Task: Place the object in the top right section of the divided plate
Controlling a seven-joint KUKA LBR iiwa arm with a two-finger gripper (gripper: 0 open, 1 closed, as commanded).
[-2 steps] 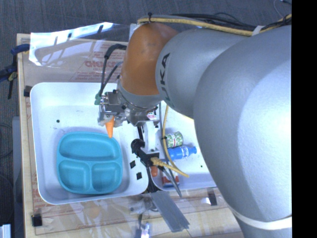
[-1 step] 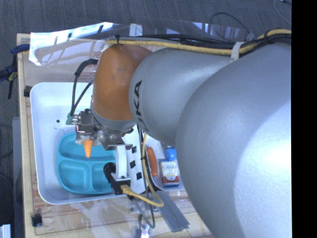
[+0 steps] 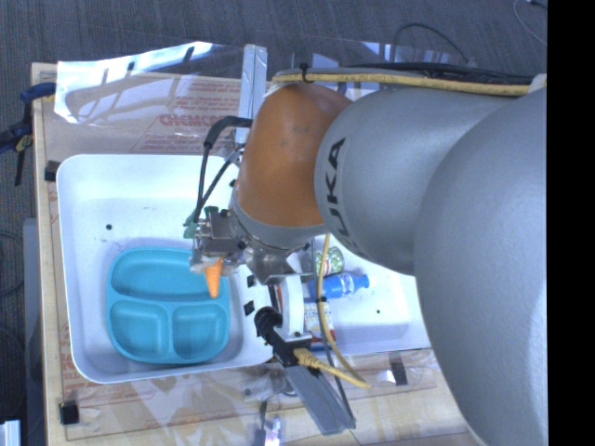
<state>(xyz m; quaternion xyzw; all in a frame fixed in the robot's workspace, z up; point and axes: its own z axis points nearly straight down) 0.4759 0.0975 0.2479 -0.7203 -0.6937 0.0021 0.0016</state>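
Left bin (image 3: pixel 84 203): blue divided plate (image 3: pixel 169 305), three sections. Gripper (image 3: pixel 213 266) over the plate's 2 o'clock rim, pinching an orange carrot-like object (image 3: pixel 214 278). Right bin: bottle (image 3: pixel 342 284) with blue cap. Open white floor toward 10 o'clock.

Dark grey carpet floor (image 3: pixel 121 12), pale wooden bench top (image 3: pixel 102 407), clear plastic sheeting (image 3: pixel 139 72) along far edge, even overhead light

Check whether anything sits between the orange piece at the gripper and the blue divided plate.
Nothing visible does. The orange piece hangs at the gripper over the right edge of the blue divided plate, and the plate's sections near it show bare blue. The bottle lies off to the right, in the other bin.
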